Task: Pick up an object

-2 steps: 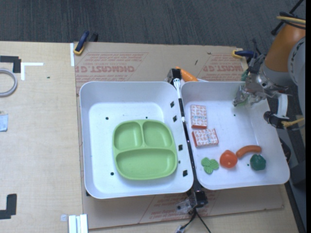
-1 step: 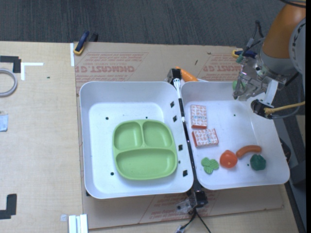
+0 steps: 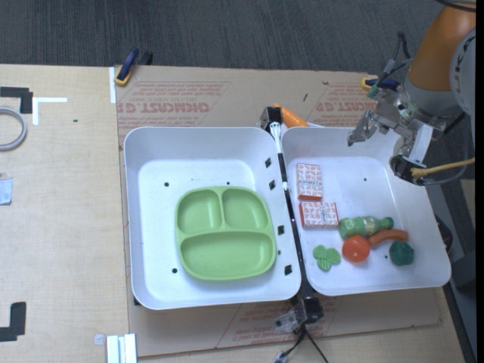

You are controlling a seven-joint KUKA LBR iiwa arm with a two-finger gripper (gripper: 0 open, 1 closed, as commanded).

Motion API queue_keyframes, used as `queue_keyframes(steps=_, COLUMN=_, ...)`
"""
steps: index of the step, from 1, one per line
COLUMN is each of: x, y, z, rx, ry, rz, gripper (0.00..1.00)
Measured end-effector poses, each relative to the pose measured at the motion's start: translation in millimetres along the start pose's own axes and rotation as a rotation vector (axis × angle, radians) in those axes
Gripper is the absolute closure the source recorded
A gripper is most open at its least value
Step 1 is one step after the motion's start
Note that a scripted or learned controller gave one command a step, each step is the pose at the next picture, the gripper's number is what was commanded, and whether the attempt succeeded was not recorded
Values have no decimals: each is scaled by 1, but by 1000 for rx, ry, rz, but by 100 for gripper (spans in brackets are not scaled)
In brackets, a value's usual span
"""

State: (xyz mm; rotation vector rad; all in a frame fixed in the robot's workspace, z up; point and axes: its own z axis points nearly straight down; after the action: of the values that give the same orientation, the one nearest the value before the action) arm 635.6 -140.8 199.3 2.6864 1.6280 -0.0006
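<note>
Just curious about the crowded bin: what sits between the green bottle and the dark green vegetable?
In the camera view, an orange carrot-like toy lies between the green bottle and the dark green vegetable.

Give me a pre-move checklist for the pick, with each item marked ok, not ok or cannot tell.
1. Objects present in the right bin: two small boxes, green bottle, tomato, carrot, two green pieces. Ok.
2. Gripper over the right bin: it sits at the far rim, away from the objects. Not ok.
3. Finger opening: cannot tell.
4. Target spacing: bottle, tomato and carrot are crowded together; the upper box stands freer. Not ok for the cluster.
5. Left bin holds a green divided plate, apart from the pick area. Ok.
</note>
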Motion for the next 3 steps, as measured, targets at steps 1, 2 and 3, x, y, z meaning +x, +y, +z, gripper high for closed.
queue_keyframes(steps=1, x=42, y=-103, z=7, rx=2, ry=0, rz=-48, gripper=0)
queue_keyframes(steps=2, x=81, y=-163, z=8, rx=4, ry=-1, rz=-147, gripper=0)
queue_keyframes(steps=3, x=34, y=-180, z=7, rx=1, ry=0, rz=-343, gripper=0)
